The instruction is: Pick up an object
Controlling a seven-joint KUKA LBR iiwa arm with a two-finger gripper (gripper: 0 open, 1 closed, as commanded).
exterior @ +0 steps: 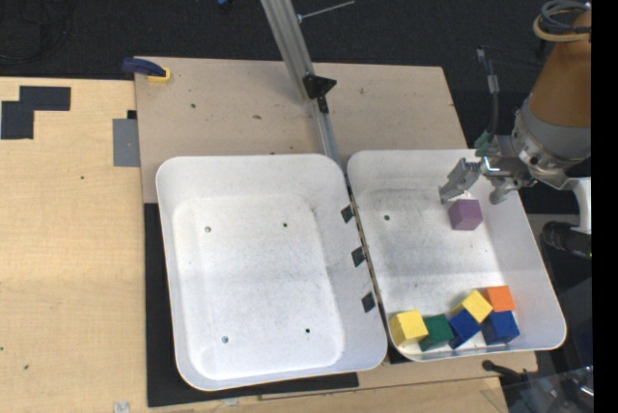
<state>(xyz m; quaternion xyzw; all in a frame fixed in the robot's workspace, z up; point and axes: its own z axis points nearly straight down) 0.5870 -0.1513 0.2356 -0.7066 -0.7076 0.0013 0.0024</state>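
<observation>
Jaws [480, 178] hang spread apart over the upper part of the right bin [541, 252], with the purple block [465, 213] just below them and nothing between the fingers. That block lies alone on bare floor, well apart from the cluster of coloured blocks [463, 316] huddled against the bin's near wall. Standing clear on every side, it looks the easier pick; the crowded ones leave little room for fingers.
</observation>
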